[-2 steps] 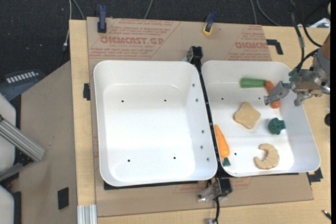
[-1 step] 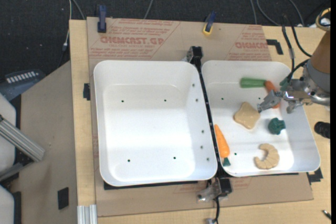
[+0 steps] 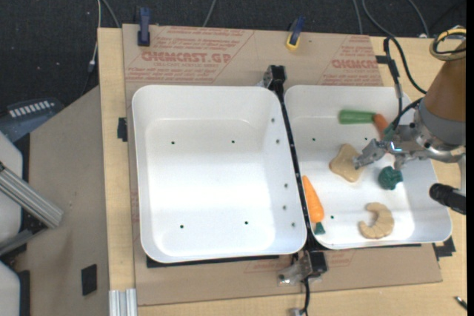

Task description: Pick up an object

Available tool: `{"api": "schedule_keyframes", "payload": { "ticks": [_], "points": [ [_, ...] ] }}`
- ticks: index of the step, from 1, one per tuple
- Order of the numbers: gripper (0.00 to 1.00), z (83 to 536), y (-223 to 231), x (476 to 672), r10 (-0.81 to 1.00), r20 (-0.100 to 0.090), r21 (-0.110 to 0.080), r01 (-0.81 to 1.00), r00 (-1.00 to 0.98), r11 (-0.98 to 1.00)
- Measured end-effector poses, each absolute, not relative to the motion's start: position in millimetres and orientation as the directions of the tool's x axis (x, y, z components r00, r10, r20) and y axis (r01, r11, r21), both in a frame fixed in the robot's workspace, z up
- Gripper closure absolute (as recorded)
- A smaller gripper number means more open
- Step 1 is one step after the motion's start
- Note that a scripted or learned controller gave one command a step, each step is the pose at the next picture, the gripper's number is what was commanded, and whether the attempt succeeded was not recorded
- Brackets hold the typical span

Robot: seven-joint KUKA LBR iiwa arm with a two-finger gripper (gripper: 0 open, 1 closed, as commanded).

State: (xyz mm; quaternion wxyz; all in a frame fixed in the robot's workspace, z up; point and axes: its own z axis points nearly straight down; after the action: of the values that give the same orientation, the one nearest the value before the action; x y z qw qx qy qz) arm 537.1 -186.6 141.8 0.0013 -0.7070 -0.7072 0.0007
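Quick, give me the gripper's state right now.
Gripper: low in the right bin, fingertips beside the tan piece; open or shut cannot be told, and nothing shows between its fingers.

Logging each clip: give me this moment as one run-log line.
arm: in from right over right bin | pincer: low beside tan piece | grasp: none visible | nearby: teal object, carrot
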Motion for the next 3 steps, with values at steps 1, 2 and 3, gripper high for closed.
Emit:
{"api": "schedule_keyframes", "payload": {
  "ticks": [1,2,3],
  "points": [
    [0.00,90,-186,536.0,1.000,0.001,-0.004,1.000,0.000,0.000],
    [1.00,103,-186,537.6,1.000,0.000,0.002,1.000,0.000,0.000],
    [1.00,157,-177,542.1,1.000,-0.001,0.005,1.000,-0.001,0.001]
  ]
}}
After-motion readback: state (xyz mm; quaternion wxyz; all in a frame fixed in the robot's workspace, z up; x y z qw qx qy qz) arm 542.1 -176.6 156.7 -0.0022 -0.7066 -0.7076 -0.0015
